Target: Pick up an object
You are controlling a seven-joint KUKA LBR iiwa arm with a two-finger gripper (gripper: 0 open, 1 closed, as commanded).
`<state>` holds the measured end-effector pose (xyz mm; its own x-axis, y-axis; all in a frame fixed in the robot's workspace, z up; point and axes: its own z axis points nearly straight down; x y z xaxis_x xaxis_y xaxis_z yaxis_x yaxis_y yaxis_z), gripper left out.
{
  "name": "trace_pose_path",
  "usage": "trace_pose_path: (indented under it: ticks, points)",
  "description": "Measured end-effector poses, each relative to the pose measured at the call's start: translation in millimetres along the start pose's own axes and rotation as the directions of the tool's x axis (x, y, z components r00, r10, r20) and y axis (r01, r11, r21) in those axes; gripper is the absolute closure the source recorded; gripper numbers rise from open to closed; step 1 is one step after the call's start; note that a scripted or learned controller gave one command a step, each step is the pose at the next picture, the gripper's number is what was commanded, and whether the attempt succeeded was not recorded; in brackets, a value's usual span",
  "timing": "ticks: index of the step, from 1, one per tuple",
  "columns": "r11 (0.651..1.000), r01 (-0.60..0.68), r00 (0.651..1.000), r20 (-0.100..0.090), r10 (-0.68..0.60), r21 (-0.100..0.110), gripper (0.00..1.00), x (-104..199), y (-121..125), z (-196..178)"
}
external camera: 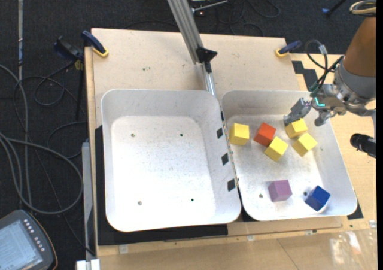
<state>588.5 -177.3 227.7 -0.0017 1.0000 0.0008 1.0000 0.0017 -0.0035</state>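
Note:
The right bin [335, 167] holds several small cubes. A yellow cube [240, 133] lies at its left, a red cube [265, 134] beside it, and a second yellow cube [276, 148] just below the red one. Two more yellow cubes [296, 128] [305, 143] lie close together further right. Toward the front edge are a purple cube [279, 190] and a blue cube [317, 197]. My gripper [309, 113] hangs over the bin's upper right part, just above the upper yellow cube. Its fingers [295, 112] are spread, open, with nothing between them.
The left bin [155, 161] lies beside the right one, with black clips along the shared wall. A slanted metal bar [182, 14] reaches in from the top to the bins' junction. Blue-and-yellow clamps [93, 44] [288, 48] sit at the board's back corners.

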Motion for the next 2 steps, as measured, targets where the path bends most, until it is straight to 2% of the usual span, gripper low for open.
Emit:
trace_pose_path:
  ticks: [1,2]
  points:
    - [1.0,0.001,1.0,0.001,-0.001,-0.003,0.0,0.0,0.4,-1.7]
    - [1.0,-0.002,1.0,0.001,0.002,0.001,0.0,-2.2,0.8,41.7]
